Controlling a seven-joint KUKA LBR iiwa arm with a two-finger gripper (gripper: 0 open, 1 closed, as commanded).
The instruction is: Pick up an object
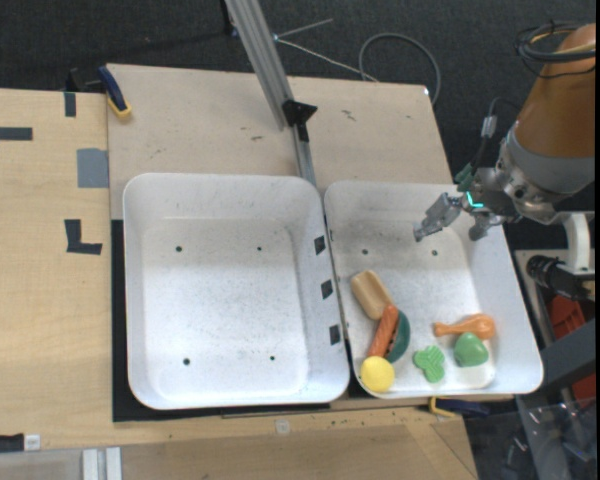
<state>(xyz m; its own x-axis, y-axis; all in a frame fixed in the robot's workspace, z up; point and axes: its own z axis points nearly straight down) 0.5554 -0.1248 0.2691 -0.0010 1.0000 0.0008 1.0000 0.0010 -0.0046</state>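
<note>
My gripper [454,221] hangs over the back part of the right bin [400,203], its two fingers spread apart and nothing between them. The toys lie nearer the front of that bin: a tan bread-like piece [371,292], an orange carrot [384,330] lying on a dark green piece [401,338], a yellow lemon [377,373], a light green piece [430,362], a green pepper [470,350] and an orange drumstick-like piece [465,326]. The gripper is well above and behind them, touching none.
The left bin [220,288] adjoins the right one. A metal post [270,58] slants up from the bins' back edge. Cables lie on the dark floor behind the bench. Grey tape marks sit on the wooden bench at the left.
</note>
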